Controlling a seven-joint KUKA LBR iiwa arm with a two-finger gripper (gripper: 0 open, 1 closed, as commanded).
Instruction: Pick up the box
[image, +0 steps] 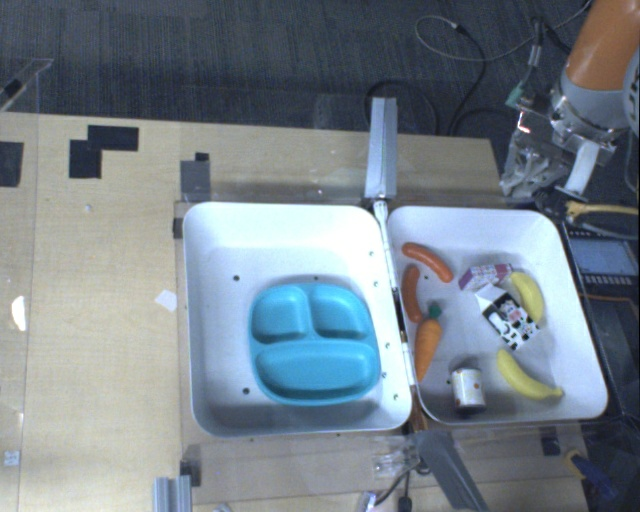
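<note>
In the right bin (575, 262), a small purple and white box (485, 275) lies near the middle. Just below it is a white box with black cow-like patches (510, 320), tilted. My gripper (548, 178) hangs above the bench beyond the right bin's far rim, up and to the right of both boxes. It is open and holds nothing. The orange band of the arm is at the top right corner.
The right bin also holds two sausages (427, 262), a carrot (427, 345), two bananas (527, 375) and a small can (466, 388). A blue divided plate (315, 343) lies in the left bin (215, 300). A metal divider post (381, 150) stands between the bins.
</note>
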